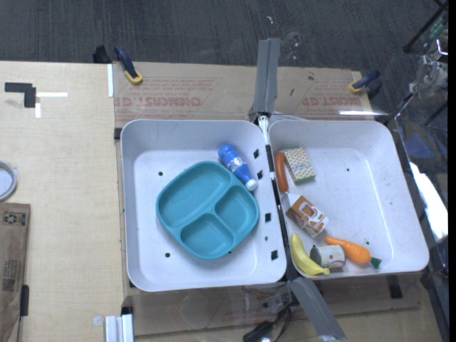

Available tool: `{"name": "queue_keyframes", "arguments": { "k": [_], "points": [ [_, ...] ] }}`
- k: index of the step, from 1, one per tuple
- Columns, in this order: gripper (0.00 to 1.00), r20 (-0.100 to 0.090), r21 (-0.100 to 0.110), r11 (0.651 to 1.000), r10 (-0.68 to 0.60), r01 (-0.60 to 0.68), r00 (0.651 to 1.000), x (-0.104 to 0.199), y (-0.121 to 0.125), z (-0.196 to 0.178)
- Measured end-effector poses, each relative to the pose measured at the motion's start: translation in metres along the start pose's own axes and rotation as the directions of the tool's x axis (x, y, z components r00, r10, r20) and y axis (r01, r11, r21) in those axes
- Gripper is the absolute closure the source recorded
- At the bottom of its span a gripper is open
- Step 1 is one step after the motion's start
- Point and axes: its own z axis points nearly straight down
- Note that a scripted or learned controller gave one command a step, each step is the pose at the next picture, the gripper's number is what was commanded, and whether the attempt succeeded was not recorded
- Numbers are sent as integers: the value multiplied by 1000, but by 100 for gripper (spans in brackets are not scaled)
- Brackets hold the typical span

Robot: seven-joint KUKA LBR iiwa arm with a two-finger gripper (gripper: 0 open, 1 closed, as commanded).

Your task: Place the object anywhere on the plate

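Observation:
A teal plate with three compartments lies in the left bin. A blue bottle with a white cap lies on its side at the plate's upper right rim, cap pointing toward the divider between the bins. I cannot tell whether it rests on the rim or just beside it. In the right bin lie a red sausage, a yellow-green block, a brown and white carton, a banana, a small can and a carrot.
Clamps hold a cardboard sheet behind the bins. A tape roll lies at the bench's left edge. Cables and gear crowd the upper right corner.

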Motion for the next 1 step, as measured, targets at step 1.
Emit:
{"name": "queue_keyframes", "arguments": {
  "k": [1],
  "points": [
    [100, -1, -2, 999, 34, -34, 999, -3, -10, -16]
  ]
}}
